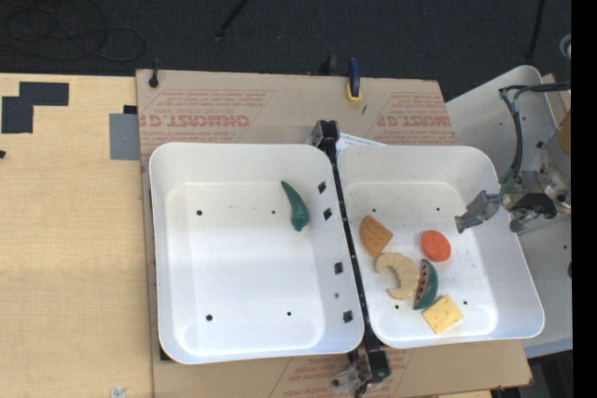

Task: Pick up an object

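White plastic: two shallow bins side by side on a cardboard sheet (233, 112) over the surface (65, 228)
Left bin (177, 200): holds one green pepper-like piece (296, 205), near its right wall, long axis running top to bottom with a slight curve
Divider: black clips (338, 267) join the two bins along the middle
Right bin (504, 312): holds the cluster, all in its lower middle
Tan wedge (375, 236): leftmost of the cluster, just beside the divider wall
Pale croissant-like piece (399, 273): below the wedge, curved, touching the melon slice
Melon slice (425, 284): dark green rind, red face, standing narrow, long axis near vertical in the view
Yellow block (442, 314): lowest, touching the slice's lower end
Orange-red round piece (436, 245): likely target; nearest to the fingers, apart from the rest with bare floor around it
Gripper (476, 214): at the bin's right side, above and right of the round piece; arm comes in from the right
Key relation: round piece lies down and left of the fingers, near; no long axis to match, so any approach angle should do
Finger state: cannot tell, too small and dark; nothing visible between them
Room: open floor on the piece's right and top; croissant and slice close below it, could get nudged
Task progress: judged not yet picked
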